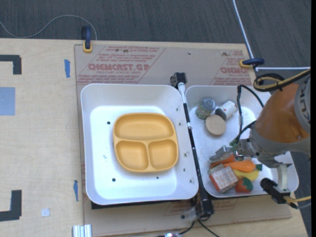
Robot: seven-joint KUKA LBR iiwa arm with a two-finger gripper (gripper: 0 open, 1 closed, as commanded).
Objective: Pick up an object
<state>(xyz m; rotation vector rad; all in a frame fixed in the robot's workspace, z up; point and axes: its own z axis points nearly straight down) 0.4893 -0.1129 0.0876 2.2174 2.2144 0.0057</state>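
Over the right bin (197, 132) the gripper (236, 151) hangs low above a heap of toy food (232, 173) near the front wall; I cannot tell if it is wide or narrow. Behind the heap lie a tan disc (216, 125) and a white cup (227, 107). Beside this bin, the left bin (94, 132) holds a yellow tray (145, 142).

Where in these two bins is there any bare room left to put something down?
The left bin has bare white floor all round the yellow divided plate, widest toward its near edge. The right bin is crowded: small items at the back, food packets under the gripper. A bare strip runs along its left wall.
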